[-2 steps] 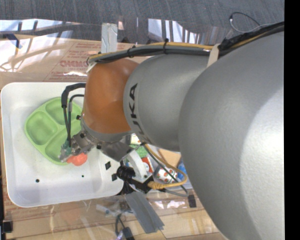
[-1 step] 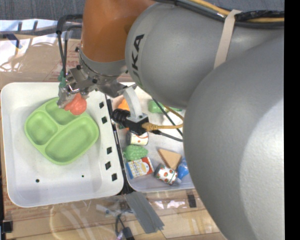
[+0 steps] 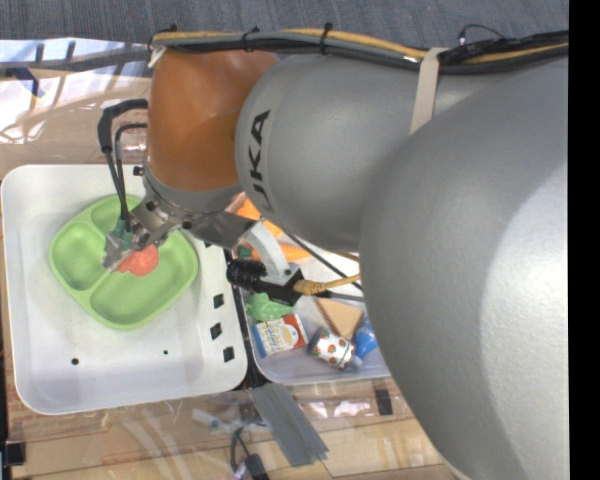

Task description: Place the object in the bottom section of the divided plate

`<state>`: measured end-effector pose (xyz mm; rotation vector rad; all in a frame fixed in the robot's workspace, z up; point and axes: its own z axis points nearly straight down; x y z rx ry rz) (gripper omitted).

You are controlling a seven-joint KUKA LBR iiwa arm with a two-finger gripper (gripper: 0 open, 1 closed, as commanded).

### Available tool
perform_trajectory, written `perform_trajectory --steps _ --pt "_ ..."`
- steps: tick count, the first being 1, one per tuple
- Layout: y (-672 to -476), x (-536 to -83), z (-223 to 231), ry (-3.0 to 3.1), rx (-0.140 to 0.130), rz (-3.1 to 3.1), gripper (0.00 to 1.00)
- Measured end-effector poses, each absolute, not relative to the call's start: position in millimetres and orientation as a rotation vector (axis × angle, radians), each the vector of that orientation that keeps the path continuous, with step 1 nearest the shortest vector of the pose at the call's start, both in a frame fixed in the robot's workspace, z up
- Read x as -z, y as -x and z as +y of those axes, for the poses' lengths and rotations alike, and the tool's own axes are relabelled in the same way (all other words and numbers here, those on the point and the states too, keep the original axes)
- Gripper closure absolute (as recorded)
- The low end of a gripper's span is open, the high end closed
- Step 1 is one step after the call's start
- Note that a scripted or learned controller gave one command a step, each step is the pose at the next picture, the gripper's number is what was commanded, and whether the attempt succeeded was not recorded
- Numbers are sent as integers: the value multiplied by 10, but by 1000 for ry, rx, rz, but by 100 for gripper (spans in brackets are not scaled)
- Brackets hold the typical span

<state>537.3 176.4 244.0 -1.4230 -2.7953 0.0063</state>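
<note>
A green divided plate (image 3: 80, 273) lies in the left white bin (image 3: 50, 358). A small red object (image 3: 140, 261) rests near the plate's middle, about where its dividers meet, above the bottom section (image 3: 130, 303). My gripper (image 3: 120, 250) hangs low over the plate, its tip right at the red object's left edge. From this angle I cannot tell whether the object is gripped or just lying under the tip. The arm's large grey and orange body hides the plate's upper right part.
The right bin (image 3: 280, 370) holds several items: a green piece (image 3: 270, 308), a blue and white can (image 3: 278, 336), a yellow wedge (image 3: 340, 318), a red and white item (image 3: 330, 349). The arm covers most of that bin. Tape and cables (image 3: 280, 428) lie on the bench in front.
</note>
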Motion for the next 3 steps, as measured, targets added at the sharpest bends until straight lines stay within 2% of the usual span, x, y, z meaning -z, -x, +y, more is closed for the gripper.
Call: perform_trajectory --steps 1,2,3 --pt "-5239 -2365 1981 951 -5 -2990 100" --pt "-5001 -2518 2191 329 -4 -3121 100" --pt "-4768 -2977 1197 1016 -1 -2974 100"
